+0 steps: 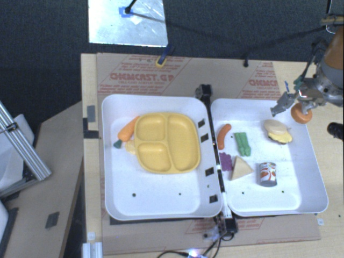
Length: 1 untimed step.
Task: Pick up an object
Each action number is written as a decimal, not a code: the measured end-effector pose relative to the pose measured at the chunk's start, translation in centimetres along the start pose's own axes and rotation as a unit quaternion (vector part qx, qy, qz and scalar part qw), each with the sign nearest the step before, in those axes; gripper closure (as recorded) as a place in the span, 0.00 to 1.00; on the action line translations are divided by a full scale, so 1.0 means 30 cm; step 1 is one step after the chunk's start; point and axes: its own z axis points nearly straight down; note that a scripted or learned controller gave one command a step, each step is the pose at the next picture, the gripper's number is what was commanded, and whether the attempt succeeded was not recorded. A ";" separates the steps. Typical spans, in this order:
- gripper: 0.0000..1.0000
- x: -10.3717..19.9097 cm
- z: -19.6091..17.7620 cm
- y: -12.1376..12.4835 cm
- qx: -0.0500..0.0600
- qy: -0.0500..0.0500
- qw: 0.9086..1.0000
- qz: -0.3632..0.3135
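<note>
Dark carpet surrounds our bench, where we see two white bins: the left bin (115, 198) bears a yellow divided plate (164, 142) beside a carrot (128, 128). In the right bin (306, 195) lie a sausage (223, 135), green piece (242, 143), can (267, 173) and bun (277, 131). Our gripper (294, 104) hovers over its far right rim with an orange ball (301, 113) just beneath; whether that ball is held, we cannot tell.

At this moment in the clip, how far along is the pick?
Done: the gripper appears raised at the right bin's far right corner, with an orange ball at its fingers; whether it is truly clamped is unclear. Left: confirming a secure lift. The hot dog, green piece, can and cheese wedge lie in the bin.
</note>
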 end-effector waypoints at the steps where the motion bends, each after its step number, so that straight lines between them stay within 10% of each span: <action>1: 0.00 0.001 -0.024 0.008 -0.006 -0.001 1.000 -0.001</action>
